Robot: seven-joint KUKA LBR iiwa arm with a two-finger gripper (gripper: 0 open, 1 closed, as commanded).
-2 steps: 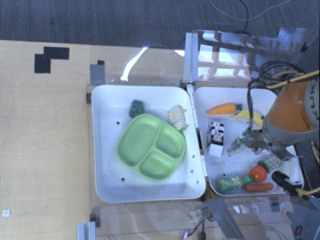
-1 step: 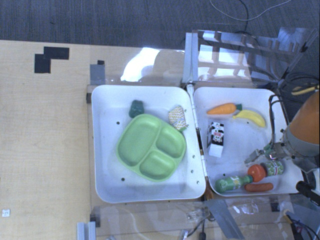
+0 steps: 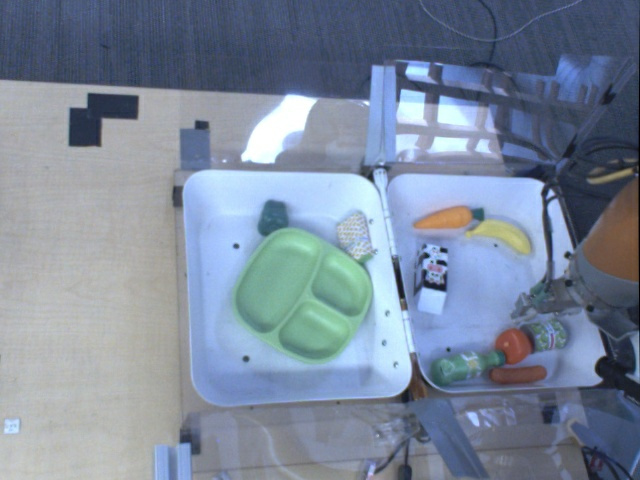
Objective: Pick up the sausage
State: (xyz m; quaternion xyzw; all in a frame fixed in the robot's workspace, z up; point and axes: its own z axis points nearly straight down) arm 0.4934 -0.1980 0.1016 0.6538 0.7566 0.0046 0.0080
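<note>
A small reddish-brown sausage (image 3: 519, 374) lies flat near the front edge of the right bin (image 3: 470, 278), close to its front right corner. Just behind it sits a red tomato-like ball (image 3: 513, 344), and touching that on the left is a green bottle (image 3: 466, 367) lying on its side. A small jar with a green label (image 3: 547, 334) rests just right of the ball. Further back in the same bin are a black-and-white milk carton (image 3: 433, 271), an orange carrot (image 3: 446, 218) and a yellow banana (image 3: 503, 234).

The left bin (image 3: 215, 368) holds a green divided plate (image 3: 304, 293), a dark green lump (image 3: 273, 217) and a patterned pouch (image 3: 354, 234) just behind the plate.

The arm enters from the right, its orange band at the frame edge. The gripper (image 3: 545, 300) hangs over the right bin, above the jar and behind the sausage, apart from it. It is small and blurred here, so I cannot tell how it is set, and nothing seems to be held in it.

The step in hand looks like the approach: the sausage has not been grasped. The next move calls for shifting forward toward the bin's front edge, lining up across the sausage's narrow width, and descending without knocking the ball or the jar
</note>
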